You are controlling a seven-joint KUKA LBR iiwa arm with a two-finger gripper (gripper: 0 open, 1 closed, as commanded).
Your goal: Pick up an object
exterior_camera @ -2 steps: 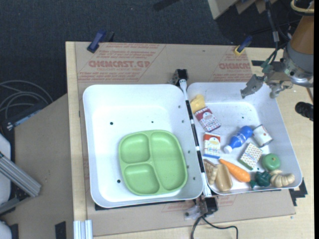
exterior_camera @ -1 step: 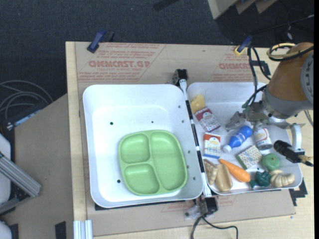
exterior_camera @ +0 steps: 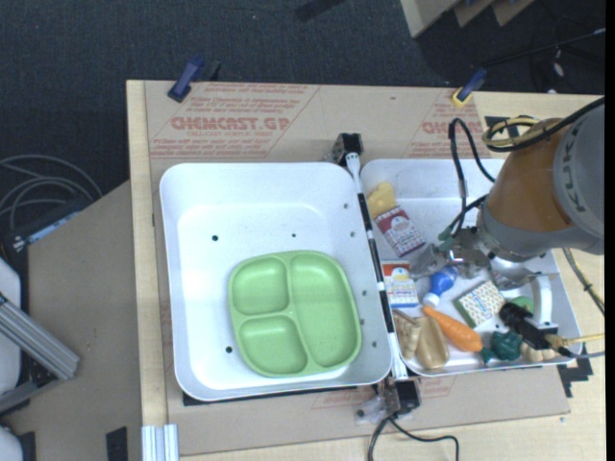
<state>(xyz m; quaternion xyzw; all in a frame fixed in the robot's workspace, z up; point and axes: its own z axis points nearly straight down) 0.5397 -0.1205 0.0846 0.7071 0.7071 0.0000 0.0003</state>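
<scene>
The right bin (exterior_camera: 423,173) holds several small objects. A yellow piece (exterior_camera: 382,198) lies at its far left, with a red and white packet (exterior_camera: 396,230) just below it. Nearer the front are a small printed card (exterior_camera: 400,282), a blue object (exterior_camera: 442,281), an orange carrot (exterior_camera: 454,328), a tan lump (exterior_camera: 425,340), a green-patterned square (exterior_camera: 480,303) and a dark green toy (exterior_camera: 504,345). My gripper (exterior_camera: 459,254) hangs low over the middle of this bin, just above the blue object, under the orange wrist band (exterior_camera: 524,195). The wrist hides its tips.
The left bin (exterior_camera: 192,209) holds a light green divided plate (exterior_camera: 291,312). Black cables (exterior_camera: 471,176) loop over the right bin's back edge. Clips (exterior_camera: 348,146) join the bins at the back and front. The bench's cardboard top (exterior_camera: 240,123) surrounds both bins.
</scene>
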